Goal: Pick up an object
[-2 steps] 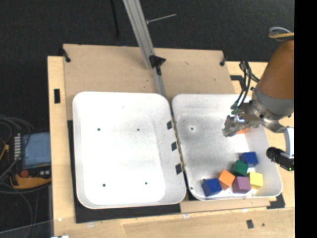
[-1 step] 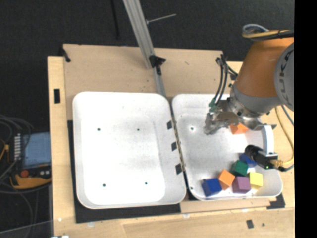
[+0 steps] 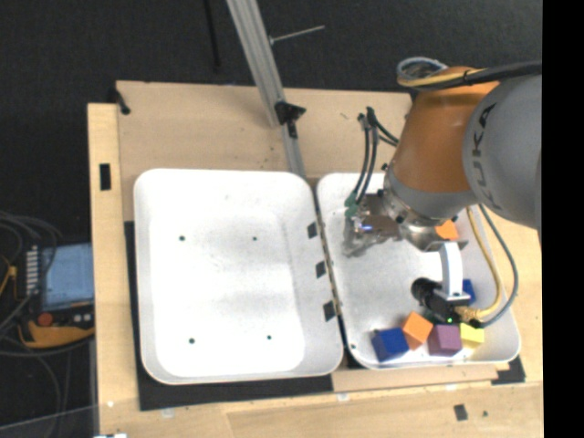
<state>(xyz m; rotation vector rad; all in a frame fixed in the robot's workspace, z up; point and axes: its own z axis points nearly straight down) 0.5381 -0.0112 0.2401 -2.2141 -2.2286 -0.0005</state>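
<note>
On the wooden counter (image 3: 210,121), two white bins are set side by side, with their inner edges very close together. The left bin (image 3: 228,263) is seen on the left and the right bin (image 3: 383,281) on the right. Over the far part of the right bin the big arm (image 3: 474,144) is held, grey with an orange band, reaching in from the right. A long grey metal pole (image 3: 260,62) is seen slanting down from the top of the view to the far edge of the bins. Under the arm, the end effector (image 3: 363,231) is held over the far left part of the right bin, close to the wall next to the left bin. It cannot be told whether it is open or closed. Four small blocks are gathered along the near edge of the right bin, well apart from the end effector. The blue block (image 3: 390,344) is placed furthest left. The purple block (image 3: 445,338) is found further right. The orange block (image 3: 418,328) is tucked between those two. The yellow block (image 3: 472,335) is set just beside the purple one, at the right end.
</note>
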